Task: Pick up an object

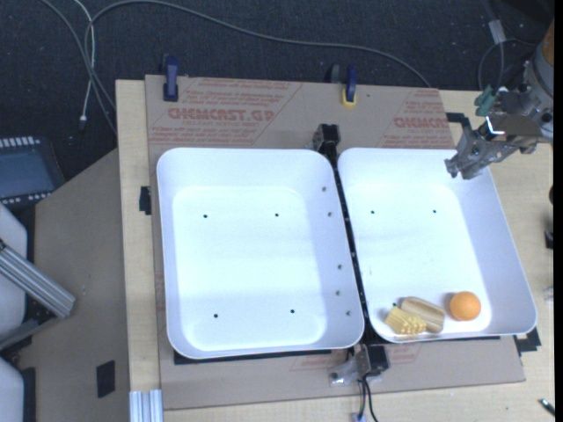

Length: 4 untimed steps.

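At the near edge of the right bin [493, 227] lie a corn cob [405, 323], a bread roll [423, 309] and an orange [464, 306], none yet picked, while the gripper [464, 164] hovers at the far right corner, grasping nothing, pick-up remaining.

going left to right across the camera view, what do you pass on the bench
left white bin → right white bin → yellow corn piece → tan bread roll → orange ball → gripper at the right bin's far right corner
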Each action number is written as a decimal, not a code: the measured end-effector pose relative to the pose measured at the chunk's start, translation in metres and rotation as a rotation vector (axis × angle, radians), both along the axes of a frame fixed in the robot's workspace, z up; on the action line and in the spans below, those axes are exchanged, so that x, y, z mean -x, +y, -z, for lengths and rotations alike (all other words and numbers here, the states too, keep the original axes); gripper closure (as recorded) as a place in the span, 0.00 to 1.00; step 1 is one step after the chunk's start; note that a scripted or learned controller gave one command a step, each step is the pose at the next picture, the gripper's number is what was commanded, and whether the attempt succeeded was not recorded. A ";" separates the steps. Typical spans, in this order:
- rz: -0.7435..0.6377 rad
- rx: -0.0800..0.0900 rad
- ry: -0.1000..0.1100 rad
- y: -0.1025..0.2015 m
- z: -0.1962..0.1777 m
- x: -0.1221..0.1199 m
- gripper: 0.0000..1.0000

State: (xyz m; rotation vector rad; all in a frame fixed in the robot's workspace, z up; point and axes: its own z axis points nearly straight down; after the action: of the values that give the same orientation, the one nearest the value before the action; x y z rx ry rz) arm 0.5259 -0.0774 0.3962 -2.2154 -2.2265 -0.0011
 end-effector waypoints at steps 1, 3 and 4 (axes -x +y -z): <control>0.001 0.000 0.001 0.048 0.030 0.006 1.00; 0.005 0.001 -0.002 0.094 0.042 0.018 1.00; 0.004 0.001 0.005 0.115 0.113 0.045 1.00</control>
State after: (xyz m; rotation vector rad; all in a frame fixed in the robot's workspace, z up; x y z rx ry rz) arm 0.4809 0.0380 0.2827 -2.2178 -2.2208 0.0057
